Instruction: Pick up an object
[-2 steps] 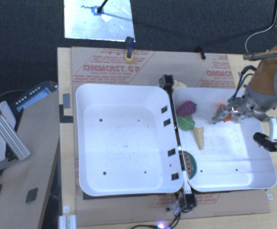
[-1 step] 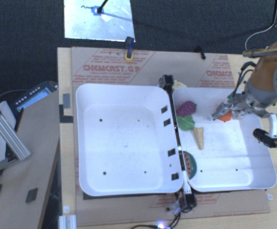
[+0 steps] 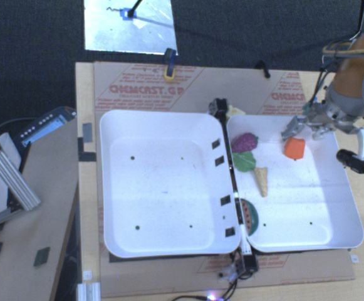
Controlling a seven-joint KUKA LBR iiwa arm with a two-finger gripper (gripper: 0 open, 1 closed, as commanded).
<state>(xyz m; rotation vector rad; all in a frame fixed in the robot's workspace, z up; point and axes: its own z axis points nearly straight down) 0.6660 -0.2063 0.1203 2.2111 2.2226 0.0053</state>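
Watermelon slice nearest; orange block touching tool.

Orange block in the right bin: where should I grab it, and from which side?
Take the orange block across its two flat side faces, descending from above. It looks compact and boxy, sits apart from the other toys, and the end effector is already close above it.

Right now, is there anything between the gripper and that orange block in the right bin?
Nothing visible is in the way. The gripper sits just above the orange block in the right bin. The purple piece, green piece and cone lie off to the block's left.
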